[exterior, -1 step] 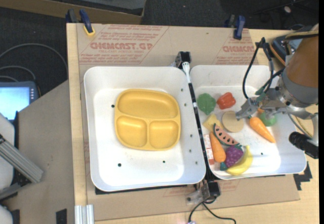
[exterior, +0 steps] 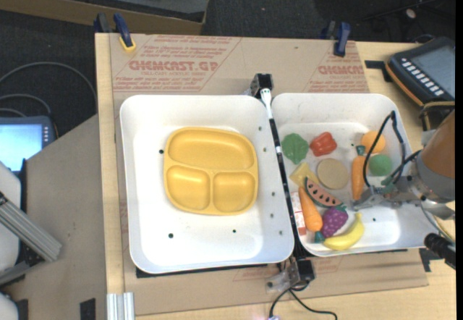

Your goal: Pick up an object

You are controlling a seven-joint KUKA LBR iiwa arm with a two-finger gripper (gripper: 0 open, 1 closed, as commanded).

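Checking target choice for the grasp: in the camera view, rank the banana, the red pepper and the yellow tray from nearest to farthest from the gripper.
Gripper is in the right bin, at its right side.
1. Banana: right bin, front edge, just left of and below the gripper.
2. Red pepper: right bin, back half, further left.
3. Yellow tray: left bin, across the divider, farthest by a wide margin.

arm [exterior: 441, 166] cut off at right edge, fingers' state unclear
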